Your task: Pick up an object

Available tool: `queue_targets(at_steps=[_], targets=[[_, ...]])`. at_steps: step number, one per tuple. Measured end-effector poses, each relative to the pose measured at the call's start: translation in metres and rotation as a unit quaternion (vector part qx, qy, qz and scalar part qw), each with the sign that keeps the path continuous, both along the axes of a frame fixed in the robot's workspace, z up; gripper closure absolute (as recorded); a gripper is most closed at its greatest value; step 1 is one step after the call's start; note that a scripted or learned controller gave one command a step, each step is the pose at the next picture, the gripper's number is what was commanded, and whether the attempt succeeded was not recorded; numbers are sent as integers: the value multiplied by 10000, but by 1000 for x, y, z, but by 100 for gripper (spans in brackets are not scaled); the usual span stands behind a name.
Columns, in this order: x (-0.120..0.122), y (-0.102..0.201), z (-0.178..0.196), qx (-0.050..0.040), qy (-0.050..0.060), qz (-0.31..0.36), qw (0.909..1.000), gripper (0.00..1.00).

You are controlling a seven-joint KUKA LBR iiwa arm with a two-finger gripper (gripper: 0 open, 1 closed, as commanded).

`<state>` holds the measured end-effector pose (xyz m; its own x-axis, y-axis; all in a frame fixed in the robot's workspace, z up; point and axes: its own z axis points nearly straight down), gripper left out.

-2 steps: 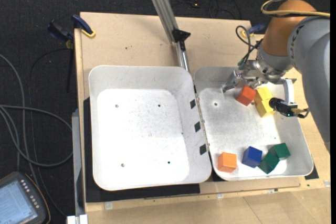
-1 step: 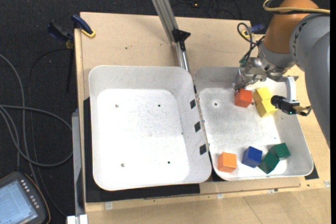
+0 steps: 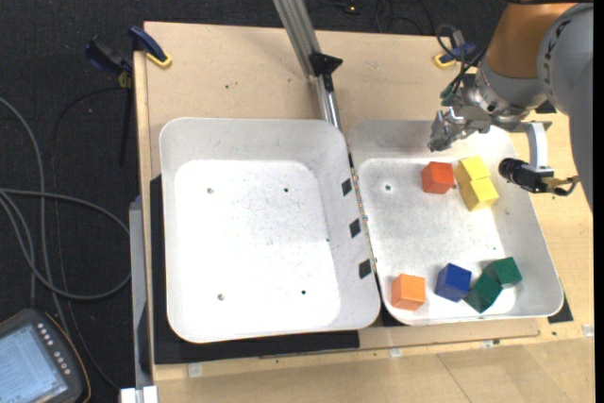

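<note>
Looking down through the camera view, you are seeing the grey two-finger claw [image 3: 444, 133] hanging over the far rim of the right-hand shallow white plastic bin [image 3: 396, 167], with the orange-banded arm reaching in from the right. Whether the claw is apart or together you cannot tell at this size; the tip is reading only as a dark grey cluster, and nothing is showing clamped in it.

The nearest candidate is the small red-orange block [image 3: 437, 177], which is lying on the bin floor just beside the claw, toward the near edge of the bench and almost directly below the tip in the picture. Touching its right side, or very nearly, is sitting the elongated yellow block [image 3: 477, 182], whose long axis is running from far to near with a slight slant rightward.

Well apart, along the bin's near wall, are lying the orange cube [image 3: 408, 291], the blue cube [image 3: 454, 281] and two dark green blocks [image 3: 494, 283] pressed together.

Judgement: the coming move is turning on a short shift toward you, then a descent onto the red-orange block; the yellow neighbour is crowding one finger's path.
</note>
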<state>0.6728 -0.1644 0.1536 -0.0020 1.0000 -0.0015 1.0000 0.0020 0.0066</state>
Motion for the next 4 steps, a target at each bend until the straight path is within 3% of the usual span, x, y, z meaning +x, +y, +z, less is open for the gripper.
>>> queue_targets(at_steps=[2, 4], targets=[[7, -2, 70, -1, 4, 0, 10000, 100], [-43, 98, 93, 18, 37, 26, 10000, 100]])
